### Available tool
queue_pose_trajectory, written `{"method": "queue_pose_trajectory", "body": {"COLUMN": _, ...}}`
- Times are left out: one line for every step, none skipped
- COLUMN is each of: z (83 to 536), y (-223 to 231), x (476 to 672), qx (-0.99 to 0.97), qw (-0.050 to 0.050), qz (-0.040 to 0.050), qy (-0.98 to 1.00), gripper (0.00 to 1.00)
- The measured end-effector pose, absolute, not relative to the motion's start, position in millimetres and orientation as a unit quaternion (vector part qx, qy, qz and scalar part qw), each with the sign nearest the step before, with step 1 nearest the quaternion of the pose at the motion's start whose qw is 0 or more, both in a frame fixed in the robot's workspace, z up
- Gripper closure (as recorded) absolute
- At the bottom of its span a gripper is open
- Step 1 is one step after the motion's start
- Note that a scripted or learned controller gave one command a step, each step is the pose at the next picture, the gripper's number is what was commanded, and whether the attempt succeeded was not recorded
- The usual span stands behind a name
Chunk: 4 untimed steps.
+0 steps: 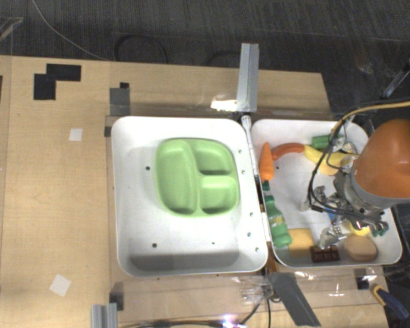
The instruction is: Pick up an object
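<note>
My gripper (333,235) hangs low in the right bin (287,132), near its front right corner, under the orange wrist band (395,158). It is just above a small brown block (324,254). A yellow block (301,238) lies to its left and a tan rounded piece (360,249) to its right. Further back lie an orange carrot (266,160), an orange-red curved piece (287,149), a yellow banana-like piece (321,157) and a small green piece (320,141). A green bottle-like thing (276,222) rests along the bin's left wall. The wrist hides part of the bin's right side.
The left bin (130,183) holds a light green divided plate (195,176). A metal post (248,74) stands behind the divide between the bins. Cables (342,125) loop over the right bin's back corner. Wooden bench (48,183) stretches to the left.
</note>
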<state>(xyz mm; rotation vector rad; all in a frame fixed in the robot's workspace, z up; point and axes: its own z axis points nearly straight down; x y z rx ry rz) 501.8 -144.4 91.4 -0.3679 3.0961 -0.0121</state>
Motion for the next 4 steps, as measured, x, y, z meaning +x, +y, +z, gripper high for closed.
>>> {"method": "queue_pose_trajectory", "body": {"z": 105.5, "y": -143.0, "x": 507.3, "qx": -0.122, "qw": 0.02, "qz": -0.0056, "qy": 0.992, "gripper": 1.0}}
{"method": "queue_pose_trajectory", "body": {"z": 213.5, "y": -81.1, "x": 531.9, "qx": -0.126, "qw": 0.01, "qz": -0.0012, "qy": 0.992, "gripper": 1.0}}
{"method": "queue_pose_trajectory", "body": {"z": 172.2, "y": -168.3, "x": 520.1, "qx": -0.269, "qw": 0.003, "qz": -0.0015, "qy": 0.963, "gripper": 1.0}}
{"method": "queue_pose_trajectory", "body": {"z": 150.0, "y": -198.1, "x": 530.4, "qx": -0.404, "qw": 0.004, "qz": -0.0018, "qy": 0.915, "gripper": 1.0}}
